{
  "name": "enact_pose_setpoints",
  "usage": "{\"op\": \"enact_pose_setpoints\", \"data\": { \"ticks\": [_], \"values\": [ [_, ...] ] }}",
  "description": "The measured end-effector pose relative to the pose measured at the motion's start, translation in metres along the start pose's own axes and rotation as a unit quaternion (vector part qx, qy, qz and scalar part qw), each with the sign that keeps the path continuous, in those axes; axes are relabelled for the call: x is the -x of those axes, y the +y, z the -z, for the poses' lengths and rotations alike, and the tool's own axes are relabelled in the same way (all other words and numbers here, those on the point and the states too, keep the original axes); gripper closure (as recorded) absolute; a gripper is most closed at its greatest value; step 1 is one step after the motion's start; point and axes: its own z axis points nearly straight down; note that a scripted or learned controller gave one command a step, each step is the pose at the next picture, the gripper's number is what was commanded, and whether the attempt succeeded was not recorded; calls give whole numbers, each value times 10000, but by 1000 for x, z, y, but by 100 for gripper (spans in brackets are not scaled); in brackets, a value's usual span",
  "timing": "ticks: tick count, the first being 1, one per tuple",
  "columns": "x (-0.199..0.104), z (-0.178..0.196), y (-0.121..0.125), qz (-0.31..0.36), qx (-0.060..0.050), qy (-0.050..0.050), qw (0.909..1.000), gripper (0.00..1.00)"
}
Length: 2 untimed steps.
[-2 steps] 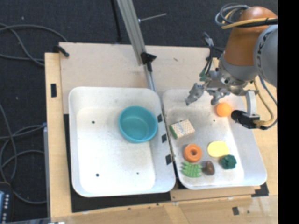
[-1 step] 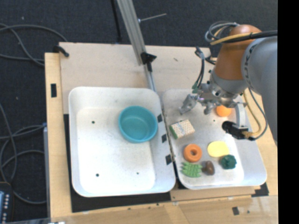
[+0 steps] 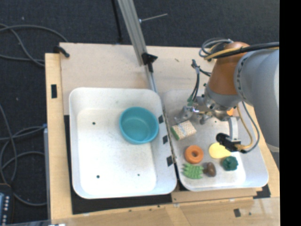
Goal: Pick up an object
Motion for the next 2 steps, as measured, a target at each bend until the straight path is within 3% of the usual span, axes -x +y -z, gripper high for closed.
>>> {"op": "enact_pose_setpoints", "data": {
  "ticks": [1, 2],
  "values": [
    [0, 12, 1, -19, 10, 17, 10000, 100],
    [-4, 57, 1, 16, 13, 22, 10000, 100]
  ]
}}
